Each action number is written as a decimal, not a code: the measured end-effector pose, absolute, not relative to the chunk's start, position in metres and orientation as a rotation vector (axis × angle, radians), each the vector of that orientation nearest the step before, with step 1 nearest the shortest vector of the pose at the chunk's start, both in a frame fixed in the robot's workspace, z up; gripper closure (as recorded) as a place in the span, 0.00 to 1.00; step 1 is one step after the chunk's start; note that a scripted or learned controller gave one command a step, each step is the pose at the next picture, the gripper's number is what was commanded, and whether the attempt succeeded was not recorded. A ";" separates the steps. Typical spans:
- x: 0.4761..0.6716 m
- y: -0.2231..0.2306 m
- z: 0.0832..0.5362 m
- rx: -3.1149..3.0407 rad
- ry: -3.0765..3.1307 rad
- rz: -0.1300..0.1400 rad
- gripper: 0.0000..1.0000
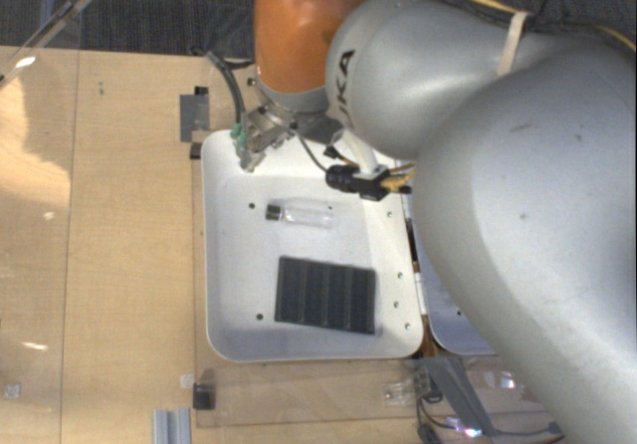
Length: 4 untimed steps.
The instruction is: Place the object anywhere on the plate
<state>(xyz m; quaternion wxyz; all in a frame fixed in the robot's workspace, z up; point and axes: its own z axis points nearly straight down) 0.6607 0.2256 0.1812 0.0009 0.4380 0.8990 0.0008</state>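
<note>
claw (248, 155) sits at the left bin (224, 263) back corner, can't tell its state; the clear vial (299, 214) w/ dark cap lies near, beside the dark plate (325, 295)—prob light, slick, rolls, so you grab mid-body.

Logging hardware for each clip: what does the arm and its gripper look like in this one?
The arm is made of bulky, rounded, glossy grey segments, with an orange band above the wrist and dark KUKA lettering on the grey shell beside it. The gripper is a small grey metal assembly with a green detail. Black cables run along the wrist, and a black connector hangs beneath.
</note>
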 end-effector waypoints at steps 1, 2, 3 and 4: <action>0.660 0.227 0.150 1.423 2.799 0.004 1.00; 0.626 0.222 0.091 0.661 3.057 0.015 1.00; 0.593 0.214 0.178 -0.014 3.133 0.008 1.00; 0.498 0.229 0.198 -0.388 3.113 0.006 1.00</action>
